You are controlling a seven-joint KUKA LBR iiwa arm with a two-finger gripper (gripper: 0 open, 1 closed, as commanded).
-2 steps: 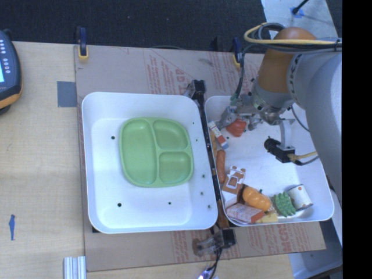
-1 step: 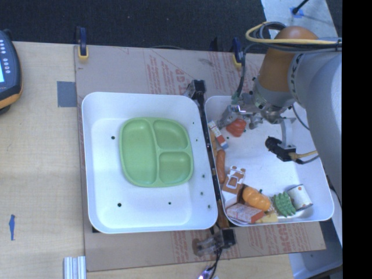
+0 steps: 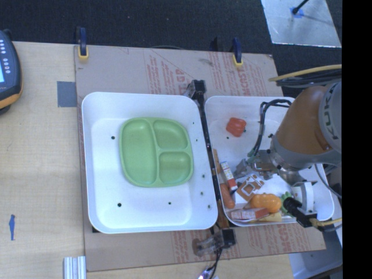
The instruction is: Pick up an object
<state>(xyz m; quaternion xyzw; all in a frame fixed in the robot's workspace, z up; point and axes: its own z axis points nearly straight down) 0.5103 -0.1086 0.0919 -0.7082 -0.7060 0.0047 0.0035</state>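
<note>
Grey and orange, the arm [image 3: 305, 129] reaches over the right bin [image 3: 216, 112] from the right edge, and its jaws [image 3: 256, 168] hang low above the clutter near the bin's front; whether they are released or clenched I cannot tell, since the wrist hides them. Just below them lie small red-and-white packets [image 3: 251, 186], and beside these, toward the front edge, an orange toy carrot [image 3: 264, 201] with a green top. A red-capped tube [image 3: 228, 176] lies along the bin's left wall. A red toy pepper [image 3: 235, 126] sits apart near the back of that bin. The left bin [image 3: 99, 202] carries a green divided plate [image 3: 156, 151], near its middle. Both bins rest on cardboard [image 3: 168, 68] on the wooden worktop [image 3: 35, 173].
</note>
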